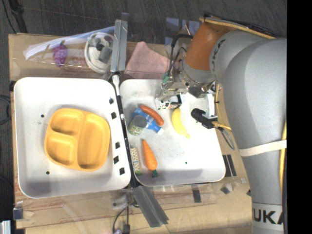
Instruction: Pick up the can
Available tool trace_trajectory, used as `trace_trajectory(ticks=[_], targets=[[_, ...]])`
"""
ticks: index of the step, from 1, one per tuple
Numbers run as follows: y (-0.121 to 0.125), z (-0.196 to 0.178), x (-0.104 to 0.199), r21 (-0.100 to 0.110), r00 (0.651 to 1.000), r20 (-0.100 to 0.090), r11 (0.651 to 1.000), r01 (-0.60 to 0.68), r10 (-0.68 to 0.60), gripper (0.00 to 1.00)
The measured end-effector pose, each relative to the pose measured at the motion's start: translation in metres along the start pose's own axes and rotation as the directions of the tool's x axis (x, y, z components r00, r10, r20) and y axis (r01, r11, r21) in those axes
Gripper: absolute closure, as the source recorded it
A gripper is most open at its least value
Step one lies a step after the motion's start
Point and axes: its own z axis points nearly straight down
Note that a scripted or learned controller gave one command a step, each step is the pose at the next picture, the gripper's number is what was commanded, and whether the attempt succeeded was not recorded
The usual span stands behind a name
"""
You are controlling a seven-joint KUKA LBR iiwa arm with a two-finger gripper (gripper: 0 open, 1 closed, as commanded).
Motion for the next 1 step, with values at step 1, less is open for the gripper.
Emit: trace_trajectory(ticks=[1], targets=[[-0.0002,0.0003,0.0000,0.001,1.000,0.000,1.000,0.000,0.000,0.00]])
